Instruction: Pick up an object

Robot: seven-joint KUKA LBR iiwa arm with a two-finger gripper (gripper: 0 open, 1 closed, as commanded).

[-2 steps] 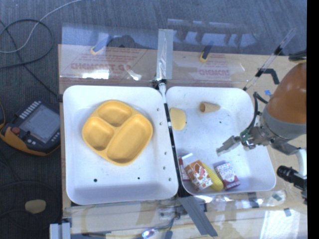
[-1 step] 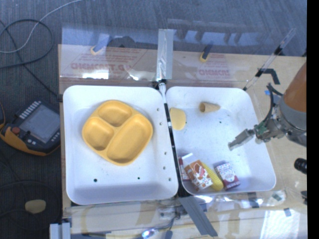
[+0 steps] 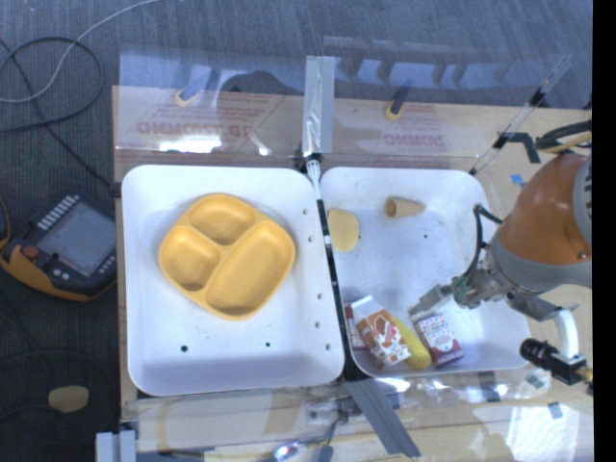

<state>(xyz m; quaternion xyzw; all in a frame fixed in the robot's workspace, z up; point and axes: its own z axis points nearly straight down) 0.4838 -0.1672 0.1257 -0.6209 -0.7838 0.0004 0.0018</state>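
Divided tray [image 3: 226, 254] in left bin [image 3: 144, 354] — packets [image 3: 385, 338] in right bin [image 3: 438, 186].

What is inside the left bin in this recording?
The left bin holds one thing: a yellow three-compartment plate, lying flat near its middle. All three compartments look bare. Whatever sits beneath the plate is covered and cannot be seen.

two shallow white bins were counted, a left bin [image 3: 144, 354] and a right bin [image 3: 452, 186]. one yellow three-compartment tray [image 3: 227, 254] was seen in the left bin. in the right bin were counted one tan cone [image 3: 404, 207], one pale yellow round piece [image 3: 343, 229], two red packets [image 3: 378, 336] [image 3: 441, 338] and one yellow corn cob [image 3: 416, 348].
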